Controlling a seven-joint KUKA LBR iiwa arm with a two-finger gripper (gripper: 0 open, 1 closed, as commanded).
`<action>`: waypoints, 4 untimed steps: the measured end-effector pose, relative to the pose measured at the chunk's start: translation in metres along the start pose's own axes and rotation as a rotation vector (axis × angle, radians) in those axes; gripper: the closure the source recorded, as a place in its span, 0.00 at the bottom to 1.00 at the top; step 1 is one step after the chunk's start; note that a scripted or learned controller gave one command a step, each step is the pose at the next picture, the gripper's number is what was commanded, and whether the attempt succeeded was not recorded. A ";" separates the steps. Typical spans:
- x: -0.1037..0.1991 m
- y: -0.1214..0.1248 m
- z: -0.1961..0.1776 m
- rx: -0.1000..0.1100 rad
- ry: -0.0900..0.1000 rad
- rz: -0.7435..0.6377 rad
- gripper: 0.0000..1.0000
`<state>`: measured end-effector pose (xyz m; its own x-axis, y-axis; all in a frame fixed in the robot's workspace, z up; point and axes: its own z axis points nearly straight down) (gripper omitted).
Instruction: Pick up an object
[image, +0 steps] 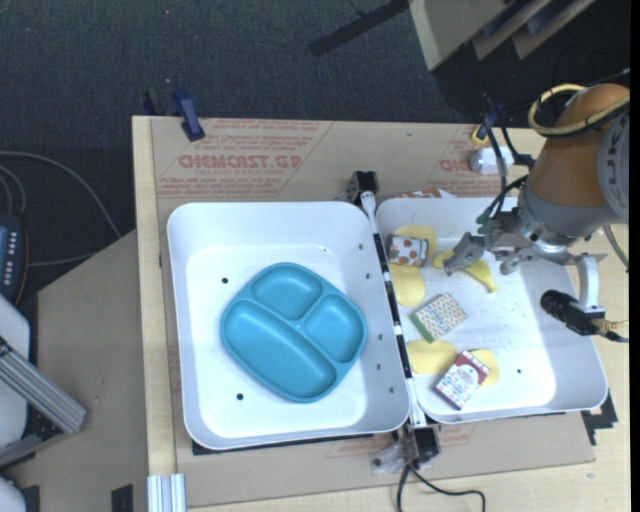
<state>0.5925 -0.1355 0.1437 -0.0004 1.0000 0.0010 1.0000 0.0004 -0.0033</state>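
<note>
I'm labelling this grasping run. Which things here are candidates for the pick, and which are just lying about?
Job:
gripper
yellow banana
green checkered packet
red and white box
small printed cup
right bin

Lying about:
blue divided plate
left bin
blue clamp

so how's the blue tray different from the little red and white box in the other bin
The blue tray is one colour, rounded, with three compartments; the red and white box is printed and rectangular. The blue tray is far larger. It lies alone in the left bin; the box sits among yellow pieces in the right bin.
</note>
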 end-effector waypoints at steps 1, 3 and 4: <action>-0.030 0.053 0.060 -0.003 -0.002 0.000 0.00; -0.050 -0.040 0.059 -0.001 0.000 0.001 0.00; -0.050 -0.039 0.049 -0.004 -0.001 0.001 1.00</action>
<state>0.5535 -0.1851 0.0945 0.0009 1.0000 0.0002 1.0000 -0.0009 0.0010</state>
